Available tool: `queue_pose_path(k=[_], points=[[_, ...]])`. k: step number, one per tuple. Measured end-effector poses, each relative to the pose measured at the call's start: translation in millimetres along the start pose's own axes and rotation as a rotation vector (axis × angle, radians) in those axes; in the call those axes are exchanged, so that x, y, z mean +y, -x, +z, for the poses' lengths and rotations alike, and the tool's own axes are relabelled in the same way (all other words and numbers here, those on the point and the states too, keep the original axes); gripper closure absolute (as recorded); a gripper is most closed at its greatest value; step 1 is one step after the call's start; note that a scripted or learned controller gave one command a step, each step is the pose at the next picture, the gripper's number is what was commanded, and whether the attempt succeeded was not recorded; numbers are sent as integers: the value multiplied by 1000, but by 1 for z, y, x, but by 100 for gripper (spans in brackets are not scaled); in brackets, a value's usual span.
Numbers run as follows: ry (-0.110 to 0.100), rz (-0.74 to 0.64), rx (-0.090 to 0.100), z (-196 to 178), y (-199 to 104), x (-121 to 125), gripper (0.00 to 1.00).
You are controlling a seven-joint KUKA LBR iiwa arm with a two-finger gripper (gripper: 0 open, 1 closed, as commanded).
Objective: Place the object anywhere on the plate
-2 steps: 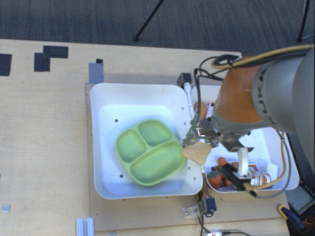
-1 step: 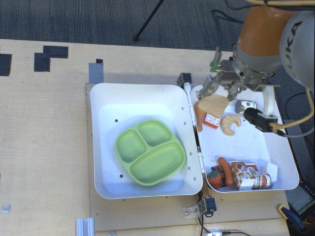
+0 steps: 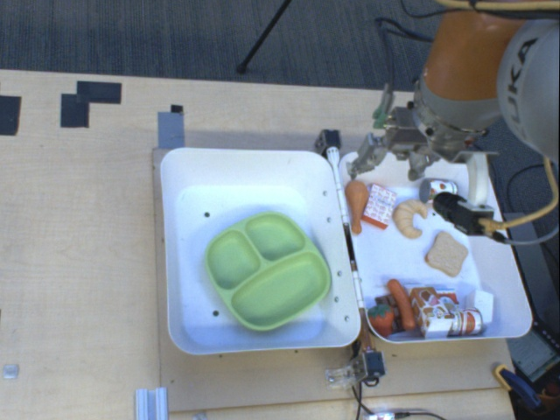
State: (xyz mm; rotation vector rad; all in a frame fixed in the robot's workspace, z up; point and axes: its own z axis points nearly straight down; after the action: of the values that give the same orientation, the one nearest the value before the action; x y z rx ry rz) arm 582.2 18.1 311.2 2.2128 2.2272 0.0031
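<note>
Right bin point(image 3: 507, 318) crowded with toy food, hand point(image 3: 394, 151) above, grip unclear, plate point(image 3: 267, 269) left.

Cut off by the top and right edges: the grey arm point(image 3: 525, 59) above its orange band point(image 3: 468, 51). Hidden under the wrist: the far right corner of the right bin point(image 3: 512, 309). Too small and blurred to tell open from shut: the gripper point(image 3: 392, 147), low over the bin's far wall. Half hidden behind a black cable point(image 3: 468, 217): a small can point(image 3: 437, 187). Print too blurred to read on the red and white packet point(image 3: 380, 206) and on the carton point(image 3: 435, 304) and tin point(image 3: 455, 324) at the near wall. Cut off at the bottom right corner: a dark object with a yellow cable point(image 3: 516, 383) beside the tabletop point(image 3: 79, 261).
</note>
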Motion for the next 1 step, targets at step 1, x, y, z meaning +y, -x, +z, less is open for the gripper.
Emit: queue_pose_path(k=[1], points=[[0,0,0,0,0,0,0]])
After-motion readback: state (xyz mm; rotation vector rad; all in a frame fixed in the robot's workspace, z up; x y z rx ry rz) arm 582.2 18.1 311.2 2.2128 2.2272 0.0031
